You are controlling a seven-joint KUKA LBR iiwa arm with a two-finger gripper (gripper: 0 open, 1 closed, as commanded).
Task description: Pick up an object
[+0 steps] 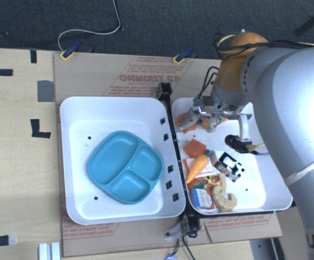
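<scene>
My gripper (204,116) hangs low over the back left corner of the right bin (273,191). An orange-red piece (187,120) lies right at its left side, touching or nearly touching it; whether it sits between the fingers is hidden. Further forward in this bin lie a red-orange block (195,147), an orange carrot (196,167), a small black-and-white object (230,165), a tan lumpy piece (222,196) and a colourful flat packet (201,197).
The left bin (72,121) holds a blue divided plate (125,166). A black divider with clips (170,145) runs between the two bins. The grey arm (287,107) covers the right bin's back right part.
</scene>
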